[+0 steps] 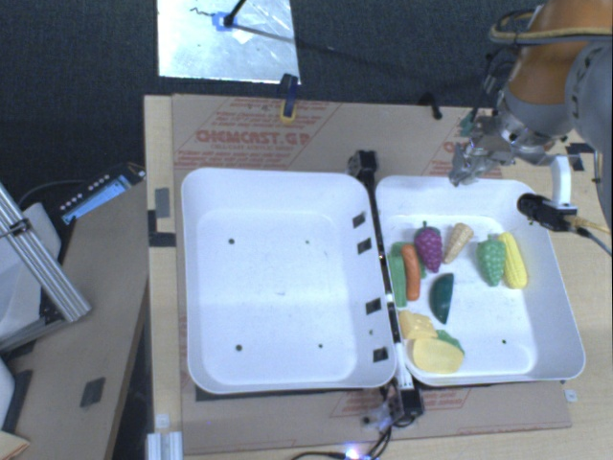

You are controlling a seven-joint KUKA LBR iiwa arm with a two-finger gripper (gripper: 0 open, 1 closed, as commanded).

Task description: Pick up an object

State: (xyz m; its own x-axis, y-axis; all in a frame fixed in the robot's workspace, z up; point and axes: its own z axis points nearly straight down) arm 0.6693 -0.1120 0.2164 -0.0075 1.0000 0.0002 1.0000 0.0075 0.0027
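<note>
1. Hovering over the far rim of the right bin [551,348], the claw [465,172] hangs from a grey arm with an orange band [565,17]. Whether it is open or closed cannot be told from here, and nothing can be seen held in it.

2. Two shallow white bins sit side by side on the counter [239,132]. The left bin [278,276] touches the right bin along a shared middle edge.

3. All the toy foods lie in the right bin, well apart from the claw and nearer the viewer than it is.

4. Closest to the claw is a pale tan cone [458,241], tilted. Just beside it, toward the left bin, lies a purple grape bunch [428,246].

5. Next to the grapes, toward the left bin, an orange carrot [412,271] lies lengthwise, touching a green pod [397,276] pressed against the shared edge.

6. On the cone's other side, a green bumpy piece [491,260] and a yellow corn cob [514,261] lie touching, side by side.

7. Nearer the viewer than the carrot lies a dark green pepper [442,297].

8. At the near corner by the shared edge, a pale yellow piece [416,325] sits just beside a yellow lemon-like shape [437,356] with a bit of green leaf [450,341] touching it.
</note>
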